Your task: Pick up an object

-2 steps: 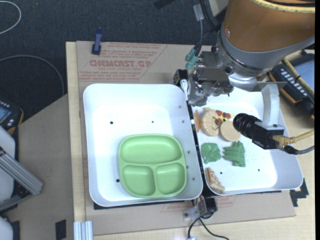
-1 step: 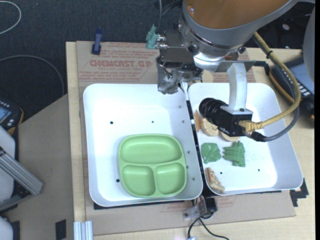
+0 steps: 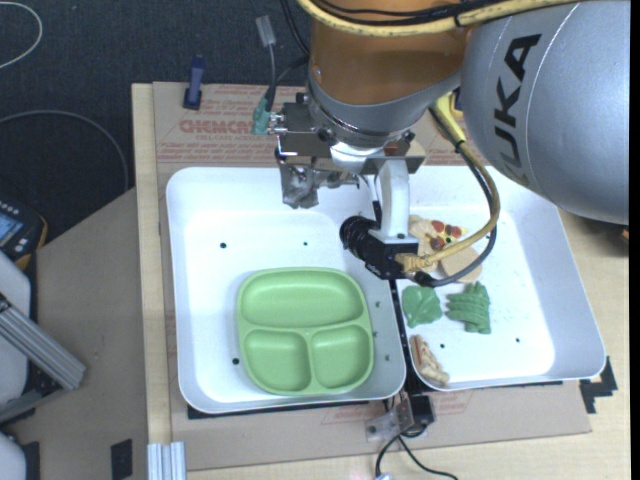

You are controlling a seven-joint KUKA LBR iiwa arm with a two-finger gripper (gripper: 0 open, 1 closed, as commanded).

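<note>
1. Presently the pincer (image 3: 300, 190) hangs over the far edge of the left bin (image 3: 200, 268); whether it is released or clenched I cannot tell, and nothing shows in it.
2. Nearest below it lies the green divided plate (image 3: 303, 330), the only candidate in this bin.
3. Off to its right, in the right bin (image 3: 540, 298), lie a pizza slice (image 3: 440, 238) and green leaf toys (image 3: 450, 306).
4. Best, I judge: centre over the plate's rim before descending, since its flat middle offers no grip.
</note>
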